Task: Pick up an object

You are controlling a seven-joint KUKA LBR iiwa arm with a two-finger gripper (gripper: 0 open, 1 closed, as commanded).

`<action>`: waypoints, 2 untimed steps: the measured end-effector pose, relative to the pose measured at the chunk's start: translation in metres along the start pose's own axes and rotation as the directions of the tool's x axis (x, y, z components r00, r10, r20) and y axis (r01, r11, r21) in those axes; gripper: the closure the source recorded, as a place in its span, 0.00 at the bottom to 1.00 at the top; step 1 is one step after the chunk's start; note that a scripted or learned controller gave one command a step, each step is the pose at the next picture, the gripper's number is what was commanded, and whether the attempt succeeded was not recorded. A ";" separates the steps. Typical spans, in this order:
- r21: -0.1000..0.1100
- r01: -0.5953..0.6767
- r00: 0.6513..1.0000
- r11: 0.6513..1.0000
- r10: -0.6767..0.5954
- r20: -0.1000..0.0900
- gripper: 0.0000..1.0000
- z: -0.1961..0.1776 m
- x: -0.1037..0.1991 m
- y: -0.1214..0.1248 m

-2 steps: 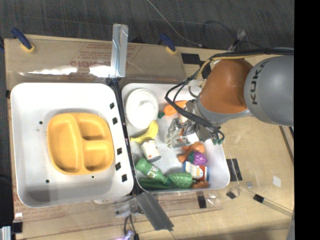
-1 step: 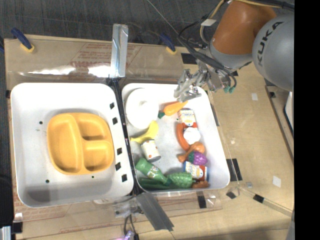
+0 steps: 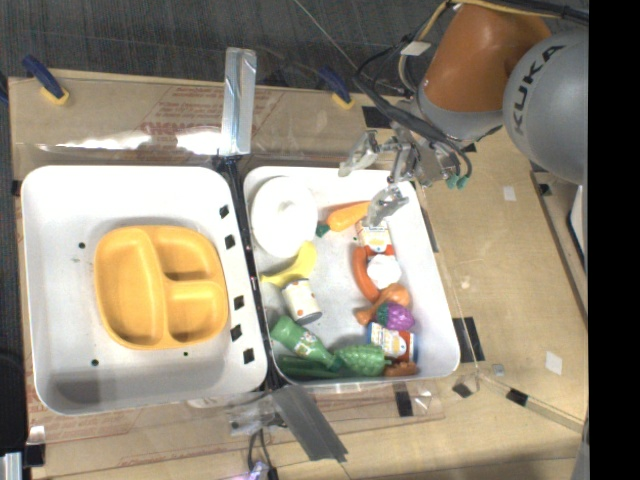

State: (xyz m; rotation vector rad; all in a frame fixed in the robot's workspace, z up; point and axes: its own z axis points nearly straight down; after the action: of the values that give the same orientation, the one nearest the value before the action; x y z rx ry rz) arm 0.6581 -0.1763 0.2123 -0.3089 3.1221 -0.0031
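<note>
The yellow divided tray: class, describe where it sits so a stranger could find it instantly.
Look at the two white bins side by side and take the left bin. Lying flat in its middle is the yellow divided tray, rounded at the corners and split into compartments. It is the large yellow item in that bin, while the right bin holds a crowd of small toy foods.

Left bin [image 3: 40, 268] is sitting well away from the hand, holding a yellow divided tray [image 3: 160, 286]. A silver strip [image 3: 239, 100] is standing up between the bins, and blue clamps [image 3: 45, 78] are gripping the tabletop [image 3: 510, 298] at the far edge.
</note>
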 end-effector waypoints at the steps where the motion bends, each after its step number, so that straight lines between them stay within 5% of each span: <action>1: -0.002 0.017 1.000 1.000 -0.017 -0.003 0.00 0.115 0.006 -0.024; 2: -0.003 0.057 0.998 0.998 -0.057 -0.003 0.00 0.120 0.056 -0.015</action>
State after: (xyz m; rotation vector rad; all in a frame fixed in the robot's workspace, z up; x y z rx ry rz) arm 0.6062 -0.2024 0.0924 -0.3978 3.1157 0.0008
